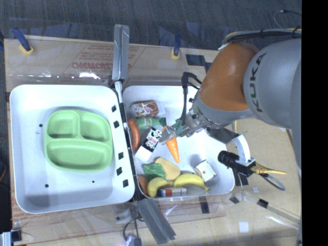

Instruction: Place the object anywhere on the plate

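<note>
Wooden counter (61, 60), two white bins side by side. In right bin (225, 160): orange carrot (173, 147), thick end up at the gripper (177, 131), tip pointing down toward the bin's near side, long axis nearly vertical in view. Fingers narrowed about the thick end, apparently holding it. Around it: cow-patterned toy (151, 139), banana (192, 180), small white carton (205, 171). Green plate (79, 140) in left bin (25, 188), well apart to the carrot's left; transfer leftward judged outstanding.
</note>
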{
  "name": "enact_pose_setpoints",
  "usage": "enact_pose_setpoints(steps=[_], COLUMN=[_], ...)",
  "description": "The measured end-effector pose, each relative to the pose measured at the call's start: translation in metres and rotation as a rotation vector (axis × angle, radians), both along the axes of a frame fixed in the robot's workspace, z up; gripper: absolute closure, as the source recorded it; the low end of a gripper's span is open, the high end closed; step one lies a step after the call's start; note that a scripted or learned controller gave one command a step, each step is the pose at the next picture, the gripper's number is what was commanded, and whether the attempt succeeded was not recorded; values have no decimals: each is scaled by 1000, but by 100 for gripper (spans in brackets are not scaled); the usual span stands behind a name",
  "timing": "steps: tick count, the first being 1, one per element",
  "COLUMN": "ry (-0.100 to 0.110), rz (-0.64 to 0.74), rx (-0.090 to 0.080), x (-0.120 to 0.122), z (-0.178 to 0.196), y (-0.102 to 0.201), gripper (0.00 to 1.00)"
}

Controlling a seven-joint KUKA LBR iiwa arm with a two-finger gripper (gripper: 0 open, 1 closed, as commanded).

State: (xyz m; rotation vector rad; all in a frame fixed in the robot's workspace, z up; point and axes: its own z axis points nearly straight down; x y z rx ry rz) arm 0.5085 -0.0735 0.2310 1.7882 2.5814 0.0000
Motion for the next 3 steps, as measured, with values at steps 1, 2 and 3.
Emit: enact_pose_setpoints(steps=[1, 2, 3], ry=[2, 4, 4], rz=[287, 341, 341], rx=[0, 1, 1], x=[53, 25, 25], z=[-36, -13, -13], y=[70, 129, 129], gripper=[100, 100, 0])
